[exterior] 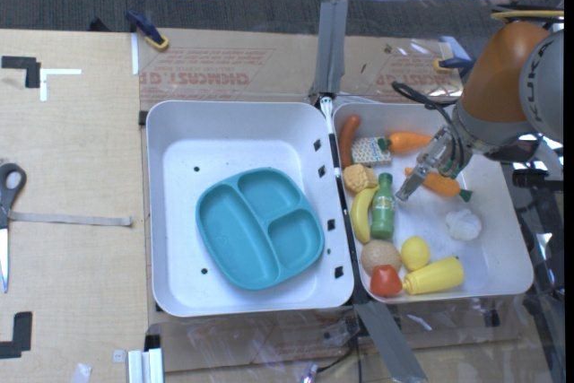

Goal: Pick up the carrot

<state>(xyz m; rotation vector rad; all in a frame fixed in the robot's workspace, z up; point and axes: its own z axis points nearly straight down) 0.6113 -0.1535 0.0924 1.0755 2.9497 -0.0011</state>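
Observation:
Two orange carrots with green tips lie in the right bin point(502, 282). One carrot point(409, 140) rests near the bin's far side. The other carrot point(446, 186) lies mid-bin, partly under my gripper point(414, 179). The gripper comes down at a slant from the right and sits right at this carrot's left end, beside the green bottle point(383, 206). From this angle I cannot make out whether anything is held.
The right bin also holds a red sausage point(348, 137), a patterned cracker point(370, 151), corn point(359, 178), a banana point(360, 218), a brown ball point(380, 256), a tomato point(386, 282), a lemon point(414, 252), a yellow bottle point(437, 275) and a white lump point(464, 224). A teal divided plate point(260, 227) lies in the left bin point(170, 148).

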